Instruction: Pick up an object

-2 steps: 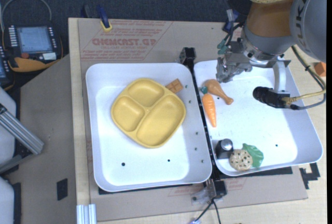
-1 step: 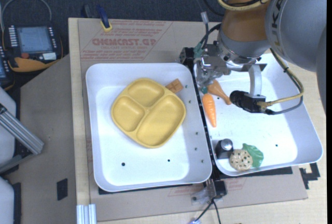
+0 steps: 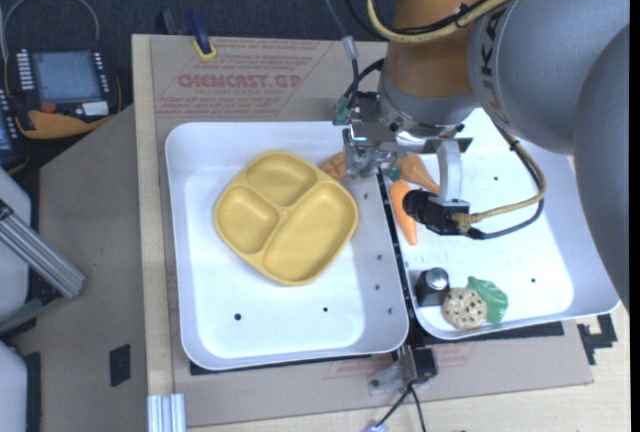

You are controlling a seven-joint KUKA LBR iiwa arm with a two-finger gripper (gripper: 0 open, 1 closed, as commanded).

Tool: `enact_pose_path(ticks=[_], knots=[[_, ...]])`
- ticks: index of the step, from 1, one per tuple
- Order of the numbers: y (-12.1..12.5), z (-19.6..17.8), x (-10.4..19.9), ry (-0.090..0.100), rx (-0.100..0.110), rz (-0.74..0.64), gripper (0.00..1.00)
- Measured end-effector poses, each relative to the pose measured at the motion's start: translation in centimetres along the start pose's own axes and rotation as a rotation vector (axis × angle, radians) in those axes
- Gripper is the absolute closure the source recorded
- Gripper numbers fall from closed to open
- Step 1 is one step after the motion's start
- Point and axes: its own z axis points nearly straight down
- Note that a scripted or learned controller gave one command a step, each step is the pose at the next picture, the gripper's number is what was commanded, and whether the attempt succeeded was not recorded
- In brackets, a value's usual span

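Observation:
My gripper (image 3: 362, 158) hangs low over the inner edge of the left bin (image 3: 200, 300), right at the divide between the two bins. A small orange piece (image 3: 331, 164) lies just left of it, against the far corner of a yellow divided plate (image 3: 287, 215). In the right bin (image 3: 545, 260), an orange carrot-shaped toy (image 3: 403, 211) lies along the near-left wall, just below and right of the gripper. Another orange piece (image 3: 419, 170) shows under the wrist. Whether anything is in the gripper is hidden by the arm.
A speckled cookie (image 3: 463, 308), a green leafy toy (image 3: 492, 297) and a small dark round object (image 3: 432, 282) sit in the right bin's front left corner. The big grey arm covers the right bin's far part. Cardboard (image 3: 250, 75) lies behind the left bin.

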Motion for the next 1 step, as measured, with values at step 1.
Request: enact_pose_path(ticks=[1], knots=[[0.04,-0.01,-0.19,0.000,-0.001,0.003,0.00]])
